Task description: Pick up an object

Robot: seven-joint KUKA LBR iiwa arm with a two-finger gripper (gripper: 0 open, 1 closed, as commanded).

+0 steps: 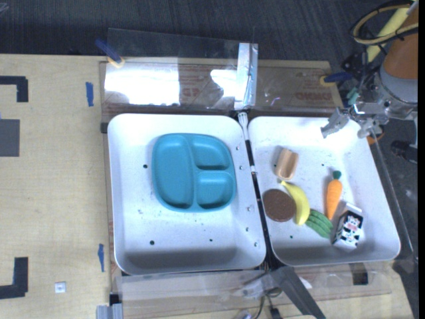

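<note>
A light wooden surface (53, 198) carries two shallow white bins. The left bin (126, 244) holds a blue divided plate (194, 171). The right bin (378, 238) holds a tan cylinder (287, 163), a brown disc (279, 205), a banana (299, 203), a carrot (333, 193), a green vegetable (319, 223) and a small black-and-white carton (349, 228). The tool (350, 123) hangs over the right bin's upper right corner, well apart from these objects; how far it is open cannot be told.

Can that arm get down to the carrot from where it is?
Probably yes: the gripper hovers over the right bin's far corner, and the carrot lies uncovered nearby, nothing between them.
</note>
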